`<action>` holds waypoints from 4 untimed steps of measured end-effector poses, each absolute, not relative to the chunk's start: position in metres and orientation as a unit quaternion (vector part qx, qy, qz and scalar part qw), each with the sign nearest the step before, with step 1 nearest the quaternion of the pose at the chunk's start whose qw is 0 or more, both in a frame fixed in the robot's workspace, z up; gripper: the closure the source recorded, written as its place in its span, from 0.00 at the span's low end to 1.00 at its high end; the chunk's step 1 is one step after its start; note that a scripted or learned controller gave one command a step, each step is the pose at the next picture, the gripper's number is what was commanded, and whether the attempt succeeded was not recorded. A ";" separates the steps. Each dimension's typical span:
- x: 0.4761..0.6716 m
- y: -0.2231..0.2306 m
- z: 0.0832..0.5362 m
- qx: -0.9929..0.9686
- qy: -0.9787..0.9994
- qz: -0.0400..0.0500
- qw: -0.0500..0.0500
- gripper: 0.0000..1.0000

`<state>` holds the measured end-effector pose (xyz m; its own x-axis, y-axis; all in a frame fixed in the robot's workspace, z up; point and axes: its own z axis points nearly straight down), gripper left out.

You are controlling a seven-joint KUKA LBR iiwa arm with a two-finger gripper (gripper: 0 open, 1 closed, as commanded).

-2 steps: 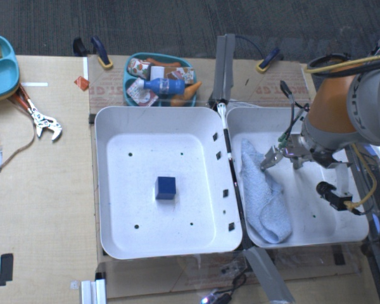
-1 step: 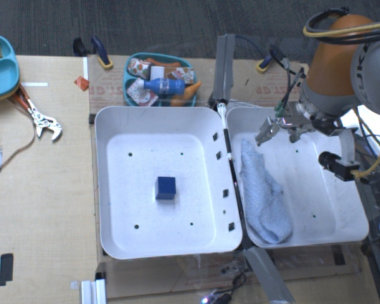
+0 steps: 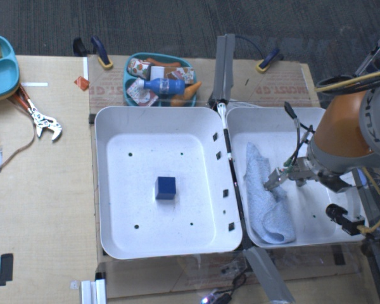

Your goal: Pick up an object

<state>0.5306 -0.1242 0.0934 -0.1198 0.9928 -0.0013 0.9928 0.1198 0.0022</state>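
Camera view: gripper [image 3: 273,181] is down in the right bin [image 3: 316,223], tips right at the edge of the light blue cloth [image 3: 265,195] crumpled along that bin's left side. Can't tell if the fingers are spread or closed, or whether any fabric is between them, too small and dark. Cloth lies flat on the bin floor, nothing lifted. Blue cube [image 3: 166,187] sits alone mid left bin [image 3: 114,170], well apart from the arm. My read: approach done, grasp unconfirmed; close and lift both left.
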 end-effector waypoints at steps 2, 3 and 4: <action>0.523 -0.121 0.094 0.654 0.757 0.001 0.002 0.00; 0.478 -0.063 0.191 0.716 0.698 -0.001 0.000 0.00; 0.478 -0.051 0.191 0.681 0.732 -0.001 0.000 0.00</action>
<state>0.4779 -0.0506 0.1907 -0.0727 0.9974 -0.0006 0.9974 0.0727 -0.0021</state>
